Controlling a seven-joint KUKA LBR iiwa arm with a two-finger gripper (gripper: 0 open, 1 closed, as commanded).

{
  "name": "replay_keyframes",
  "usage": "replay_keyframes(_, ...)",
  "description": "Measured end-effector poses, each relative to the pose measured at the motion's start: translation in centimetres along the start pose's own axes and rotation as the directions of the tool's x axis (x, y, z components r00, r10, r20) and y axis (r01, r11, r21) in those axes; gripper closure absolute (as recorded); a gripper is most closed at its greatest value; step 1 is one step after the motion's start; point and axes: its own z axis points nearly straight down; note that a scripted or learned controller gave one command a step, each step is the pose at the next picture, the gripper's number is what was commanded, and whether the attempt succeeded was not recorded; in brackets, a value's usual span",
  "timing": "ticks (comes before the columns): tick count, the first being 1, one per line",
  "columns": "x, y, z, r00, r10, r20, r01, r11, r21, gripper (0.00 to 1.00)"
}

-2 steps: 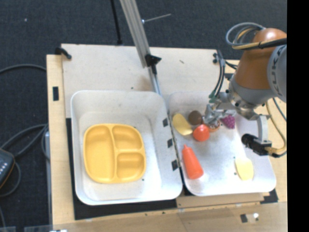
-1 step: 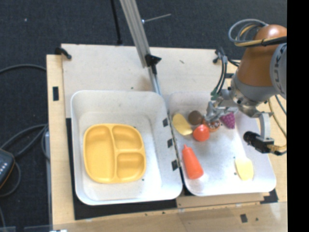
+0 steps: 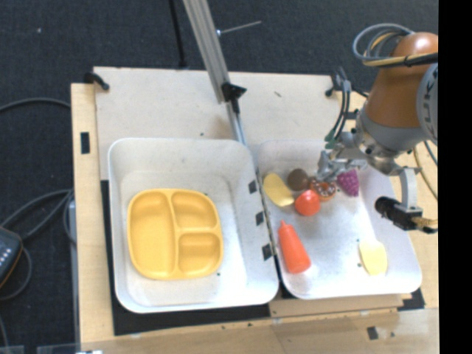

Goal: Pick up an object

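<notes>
Bench edge (image 3: 177, 330) comes first, nearest the camera, pale wood under the two white bins. In the left bin (image 3: 125, 161) lies a yellow divided plate (image 3: 175, 233), flat and apart from everything else. The right bin (image 3: 402, 268) carries the loose items: nearest the camera, an orange-red carrot-shaped piece (image 3: 293, 248) close to the bin's left wall, and a pale yellow piece (image 3: 373, 257) well apart from it toward the right side. Further back sit a red-orange ball (image 3: 307, 203), a yellow piece (image 3: 278, 189) just beside it, and a small brown round thing (image 3: 297, 178) behind those two. A purple grape-like cluster (image 3: 348, 182) lies at the back, just beside the gripper (image 3: 329, 174).

The gripper is down low in the bin among this back group, next to the grape-like cluster and close to the ball. Whether it is clenched or released cannot be told from here, since the wrist hides that part, and nothing can be seen clearly grasped. Every item looks to be resting on the bin floor, so the pick appears not yet done: the reach into the bin is made, while a secure grasp and a lift are, as far as can be judged, what remains. Beyond the bins, a grey metal post (image 3: 206, 39) rises from the bench's far part
</notes>
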Motion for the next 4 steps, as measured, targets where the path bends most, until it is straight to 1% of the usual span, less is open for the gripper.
replay_keyframes(1, -1.3, -1.5, 9.0, 1.000, -0.003, -0.001, 0.003, 0.999, 0.032, 1.00)
replay_keyframes(2, 3.6, 2.0, 3.6, 1.000, -0.012, -0.003, 0.012, 1.000, 0.017, 1.00)
replay_keyframes(3, 3.2, 1.9, 2.8, 1.000, -0.010, -0.002, 0.010, 1.000, 0.022, 1.00)
replay_keyframes(4, 3.2, 1.9, 1.7, 1.000, -0.014, -0.002, 0.015, 1.000, 0.020, 1.00)
